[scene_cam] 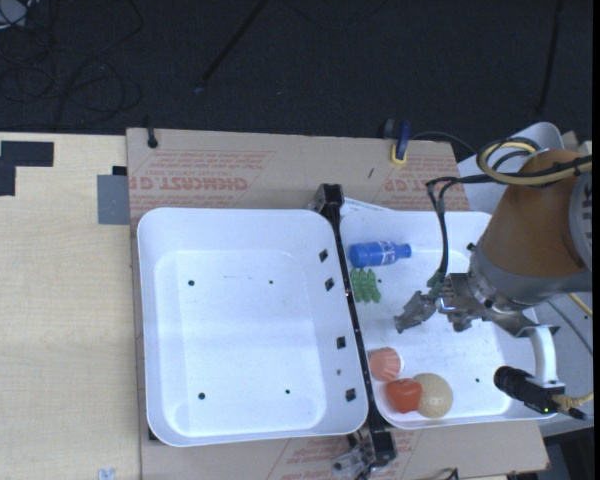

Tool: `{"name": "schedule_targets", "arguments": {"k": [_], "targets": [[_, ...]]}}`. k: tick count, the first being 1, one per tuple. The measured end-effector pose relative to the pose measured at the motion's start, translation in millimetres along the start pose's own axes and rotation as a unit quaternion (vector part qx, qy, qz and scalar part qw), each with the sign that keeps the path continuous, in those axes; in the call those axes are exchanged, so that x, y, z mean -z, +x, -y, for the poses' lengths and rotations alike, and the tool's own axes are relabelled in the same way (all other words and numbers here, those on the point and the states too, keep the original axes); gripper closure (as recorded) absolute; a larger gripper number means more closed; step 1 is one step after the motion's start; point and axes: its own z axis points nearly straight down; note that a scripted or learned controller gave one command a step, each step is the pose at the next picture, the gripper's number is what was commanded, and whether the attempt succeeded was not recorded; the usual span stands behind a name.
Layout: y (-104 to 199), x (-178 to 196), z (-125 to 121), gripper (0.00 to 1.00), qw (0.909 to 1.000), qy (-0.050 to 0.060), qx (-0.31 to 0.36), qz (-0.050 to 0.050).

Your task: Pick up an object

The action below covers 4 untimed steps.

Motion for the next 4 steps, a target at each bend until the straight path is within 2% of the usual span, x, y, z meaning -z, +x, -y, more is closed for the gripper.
{"name": "schedule_targets", "arguments": {"k": [1, 2, 3, 4], "targets": [[0.0, 0.0, 0.0, 0.00, 1.0000, 0.000, 0.000, 0.000], [-0.5, 9.7, 0.0, 1.00, 1.0000, 0.001, -0.001, 0.000], [-0.7, 9.2, 0.1, 0.00, 1.0000, 0.001, -0.002, -0.001], [-0.7, 9.3, 0.1, 0.00, 1.0000, 0.001, -0.002, -0.001]]}}
